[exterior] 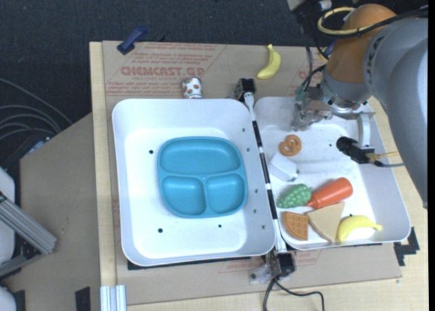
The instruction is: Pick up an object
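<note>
Nearest you, the right bin [389,187] holds the toy food in a close heap at its front: a glossy banana [356,225], a tan bread wedge [325,220], a ridged waffle [296,225], then a smooth orange carrot [332,192] touching knobbly green grapes [295,195]. Behind them lie a pale white piece [283,166] and a small brown pretzel [290,144], apart from the rest. The left bin [129,167] carries a matte blue three-part tray [201,175].

At the far end of the right bin the tool [307,114] hangs low, just beyond the pretzel; you cannot tell how wide it stands, and nothing shows in its grip. You are likely at the approach, no pick made. The pretzel looks the closest target; its thin, flat ring calls for a straight descent and a centred close. On the counter [163,72] beyond lies a second banana [269,64].
</note>
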### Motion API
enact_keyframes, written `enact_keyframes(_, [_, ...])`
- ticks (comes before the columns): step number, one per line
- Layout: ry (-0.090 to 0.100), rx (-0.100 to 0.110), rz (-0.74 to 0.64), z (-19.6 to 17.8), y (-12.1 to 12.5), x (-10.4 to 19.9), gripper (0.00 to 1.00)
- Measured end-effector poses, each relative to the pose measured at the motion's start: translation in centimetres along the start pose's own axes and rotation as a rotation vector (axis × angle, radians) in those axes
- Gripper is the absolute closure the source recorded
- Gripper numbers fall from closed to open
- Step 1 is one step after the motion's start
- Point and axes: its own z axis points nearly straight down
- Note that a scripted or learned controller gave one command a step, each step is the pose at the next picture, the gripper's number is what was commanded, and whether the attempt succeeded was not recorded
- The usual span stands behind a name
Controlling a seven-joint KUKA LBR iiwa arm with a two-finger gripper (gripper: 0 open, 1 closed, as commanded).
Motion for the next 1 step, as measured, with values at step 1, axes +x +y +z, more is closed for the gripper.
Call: enact_keyframes(1, [0.000,0.001,0.000,0.03,-0.01,0.01,0.00])
